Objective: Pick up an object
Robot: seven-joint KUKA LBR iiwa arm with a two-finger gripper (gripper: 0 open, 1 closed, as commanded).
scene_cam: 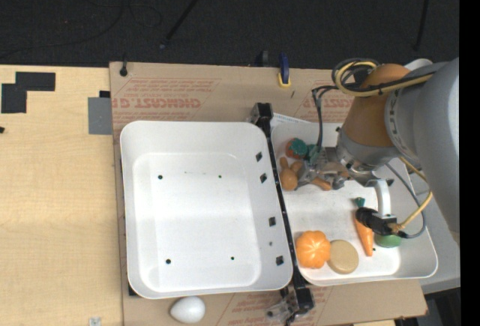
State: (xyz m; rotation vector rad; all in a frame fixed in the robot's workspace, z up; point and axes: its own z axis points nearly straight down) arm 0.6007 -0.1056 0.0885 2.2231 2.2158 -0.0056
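The right bin (324, 213) holds several small objects. Near its front lie an orange tangerine-like fruit (313, 249) and a tan round disc (344, 256). A carrot (365, 235) lies by a green piece (389, 240) at the right. A teal item (298, 146) and small orange-brown pieces (289, 179) sit at the bin's far left. My gripper (320, 168) is low in this bin, right beside those pieces, with an orange-brown piece (323, 184) just under it. The wrist hides what lies beneath it.
The left bin (193, 127) stands beside the right one, with a black divider (271, 189) between them. A white egg-shaped object (187, 309) lies on the cardboard in front of the left bin. Cables (414, 212) trail from the wrist over the right bin.
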